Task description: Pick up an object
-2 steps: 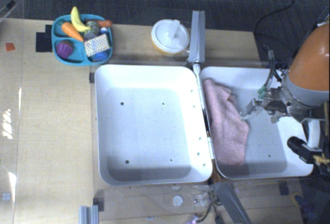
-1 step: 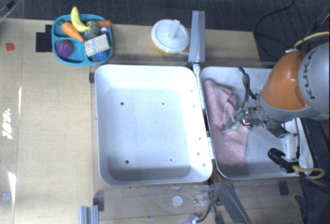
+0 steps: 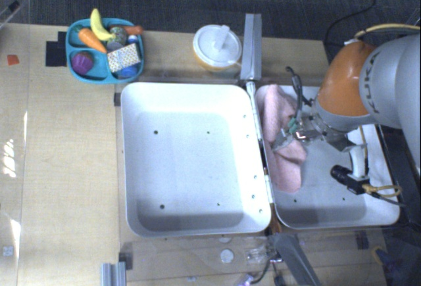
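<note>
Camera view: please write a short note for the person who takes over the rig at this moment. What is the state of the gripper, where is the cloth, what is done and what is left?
Gripper: in the right bin, down at the pink cloth, near its middle. The view does not settle whether it has a grip.
Cloth: bunched along the right bin's left wall, lying on the bin floor.
Off the job: blue tray of toy food and a white lidded cup on the bench behind the bins.
Done: the arm has reached the cloth.
Left: a sure grip, then lift the cloth.
</note>
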`<state>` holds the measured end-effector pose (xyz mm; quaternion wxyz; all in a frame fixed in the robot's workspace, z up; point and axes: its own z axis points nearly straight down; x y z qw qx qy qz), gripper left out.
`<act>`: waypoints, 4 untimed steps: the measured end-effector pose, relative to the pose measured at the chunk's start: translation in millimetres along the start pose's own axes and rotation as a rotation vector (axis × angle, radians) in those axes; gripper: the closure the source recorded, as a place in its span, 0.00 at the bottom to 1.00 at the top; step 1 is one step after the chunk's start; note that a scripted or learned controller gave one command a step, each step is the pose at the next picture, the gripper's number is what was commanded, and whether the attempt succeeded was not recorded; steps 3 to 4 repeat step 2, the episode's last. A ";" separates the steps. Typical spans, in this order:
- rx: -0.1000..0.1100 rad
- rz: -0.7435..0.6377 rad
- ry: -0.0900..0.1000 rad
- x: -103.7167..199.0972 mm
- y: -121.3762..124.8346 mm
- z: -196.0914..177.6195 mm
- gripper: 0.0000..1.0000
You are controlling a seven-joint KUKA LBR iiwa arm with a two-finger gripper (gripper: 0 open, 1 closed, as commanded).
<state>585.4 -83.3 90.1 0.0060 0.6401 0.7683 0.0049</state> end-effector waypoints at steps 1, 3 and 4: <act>-0.009 -0.001 -0.003 -0.6 3.2 -13.8 1.00; 0.008 0.121 0.000 -27.1 19.4 -84.5 1.00; 0.008 0.121 0.000 -27.1 19.4 -84.5 1.00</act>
